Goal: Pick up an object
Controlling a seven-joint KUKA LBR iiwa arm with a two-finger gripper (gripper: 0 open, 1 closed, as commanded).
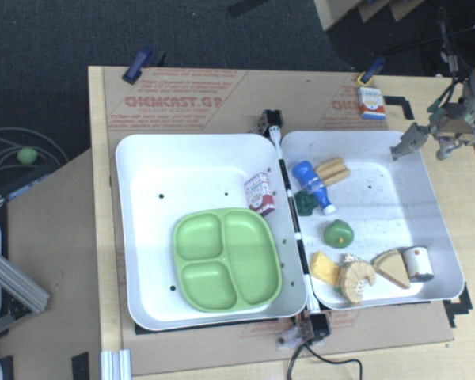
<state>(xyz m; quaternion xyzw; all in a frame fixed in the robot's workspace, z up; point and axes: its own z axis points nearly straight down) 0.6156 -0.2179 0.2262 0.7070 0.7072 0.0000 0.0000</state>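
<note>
My gripper (424, 144) hangs over the far right corner of the right bin (427, 204), open, with nothing between its fingers (404, 142). Below and left of it in that bin lie a blue bottle (311, 184), a tan block (332, 170), a dark green piece (305, 204) and a green apple (339, 233). Along the bin's near edge sit a yellow wedge (324, 267), a tan round piece (356, 280), a brown wedge (392, 269) and a small white can (418, 262). All of them are apart from the gripper.
The left bin (142, 212) holds a green divided plate (226, 258) and a small red and white carton (259, 192) by the divider. A small box (370, 101) lies on the bench behind the right bin. Blue clamps (137, 66) grip the board's far edge.
</note>
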